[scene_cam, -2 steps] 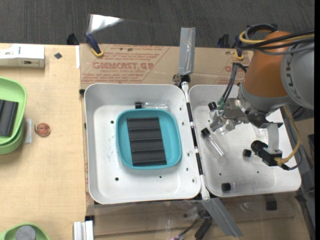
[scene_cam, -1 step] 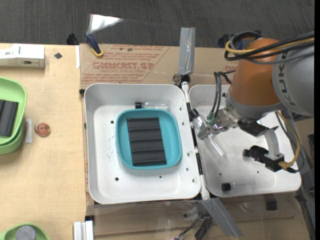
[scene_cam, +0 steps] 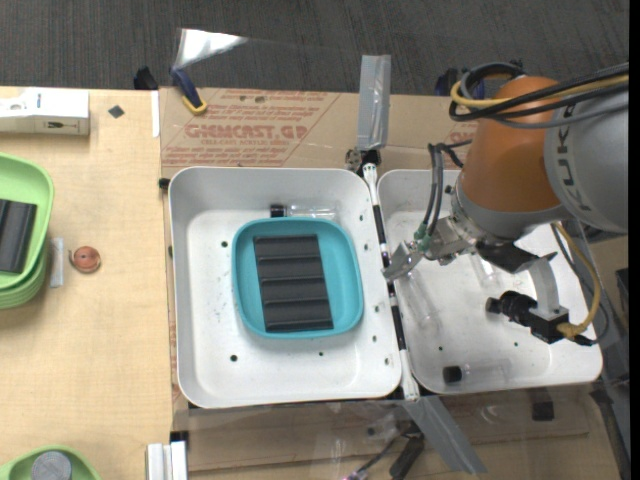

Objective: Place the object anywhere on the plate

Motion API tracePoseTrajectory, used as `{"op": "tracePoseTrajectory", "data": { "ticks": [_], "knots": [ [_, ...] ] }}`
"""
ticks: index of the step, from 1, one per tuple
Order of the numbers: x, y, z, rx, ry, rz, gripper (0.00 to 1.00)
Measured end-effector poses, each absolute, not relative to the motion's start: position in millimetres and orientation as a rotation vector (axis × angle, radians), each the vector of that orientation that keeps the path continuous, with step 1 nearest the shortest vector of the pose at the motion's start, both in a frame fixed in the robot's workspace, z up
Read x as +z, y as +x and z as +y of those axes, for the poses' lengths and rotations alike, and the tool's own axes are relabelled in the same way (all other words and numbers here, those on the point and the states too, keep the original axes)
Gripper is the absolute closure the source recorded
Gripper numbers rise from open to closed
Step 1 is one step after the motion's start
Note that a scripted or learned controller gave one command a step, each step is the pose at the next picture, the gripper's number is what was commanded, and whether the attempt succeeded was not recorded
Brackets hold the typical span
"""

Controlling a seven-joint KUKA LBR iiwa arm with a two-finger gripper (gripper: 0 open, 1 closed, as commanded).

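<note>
Object [scene_cam: 291, 272]: dark, ribbed, seemingly rigid block on plate [scene_cam: 245, 278], left of gripper [scene_cam: 400, 261]; grasp across its width. Gripper opening: cannot tell.

A rounded-square teal plastic plate [scene_cam: 297, 278] lies flat in the middle of the left white bin. On it rests a black ridged rectangular block [scene_cam: 292, 283], flat, its long side running up and down the view, covering most of the plate's centre inside the raised rim.
</note>
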State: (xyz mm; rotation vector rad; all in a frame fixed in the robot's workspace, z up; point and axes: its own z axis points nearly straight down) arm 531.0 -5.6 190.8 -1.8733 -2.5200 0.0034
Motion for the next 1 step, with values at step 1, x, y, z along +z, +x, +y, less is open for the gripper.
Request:
{"op": "tracePoseTrajectory", "data": {
  "ticks": [1],
  "knots": [
    [224.1, 567.3, 5.8, 0.003, -1.846, -2.542, 0.0]
  ]
}}
